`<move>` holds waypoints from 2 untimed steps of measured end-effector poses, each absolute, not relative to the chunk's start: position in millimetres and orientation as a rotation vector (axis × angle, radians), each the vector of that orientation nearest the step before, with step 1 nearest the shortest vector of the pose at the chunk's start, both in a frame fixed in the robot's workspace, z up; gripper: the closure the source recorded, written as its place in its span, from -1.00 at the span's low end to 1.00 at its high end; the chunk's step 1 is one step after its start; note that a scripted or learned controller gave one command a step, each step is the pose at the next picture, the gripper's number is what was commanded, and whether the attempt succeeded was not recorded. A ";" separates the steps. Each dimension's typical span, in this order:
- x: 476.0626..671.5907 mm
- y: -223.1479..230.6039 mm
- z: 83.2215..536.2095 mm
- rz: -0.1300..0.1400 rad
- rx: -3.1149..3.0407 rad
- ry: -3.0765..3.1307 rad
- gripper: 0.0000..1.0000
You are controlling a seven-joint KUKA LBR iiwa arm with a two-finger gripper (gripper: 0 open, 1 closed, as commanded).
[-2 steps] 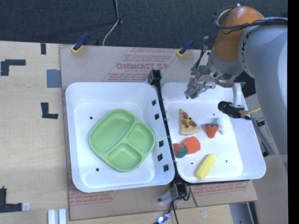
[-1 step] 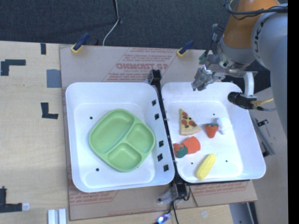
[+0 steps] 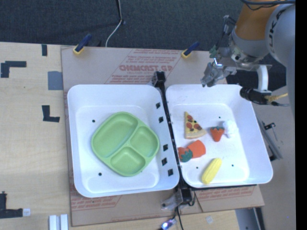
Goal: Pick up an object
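Note:
My gripper (image 3: 209, 78) hangs above the far edge of the right bin (image 3: 249, 110), with nothing seen between its fingers. Below it in that bin lie a pizza slice (image 3: 193, 125), a small red strawberry-like piece (image 3: 218, 133), an orange and red toy vegetable (image 3: 192, 151) and a yellow corn cob (image 3: 211, 170). The gripper is well above and behind all of them, nearest the pizza slice.
The left bin (image 3: 81, 104) holds a green divided plate (image 3: 125, 143). A black clamp strip (image 3: 163, 123) runs between the two bins. Clips (image 3: 82, 43) sit at the cardboard's far corners. The arm's grey and orange body (image 3: 261, 18) fills the upper right.

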State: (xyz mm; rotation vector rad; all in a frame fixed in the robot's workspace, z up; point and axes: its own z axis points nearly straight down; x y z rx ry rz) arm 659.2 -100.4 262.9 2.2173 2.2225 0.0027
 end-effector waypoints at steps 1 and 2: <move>652.3 -46.5 242.2 -0.003 2.218 2.229 1.00; 643.8 16.7 231.5 -0.003 2.216 2.231 1.00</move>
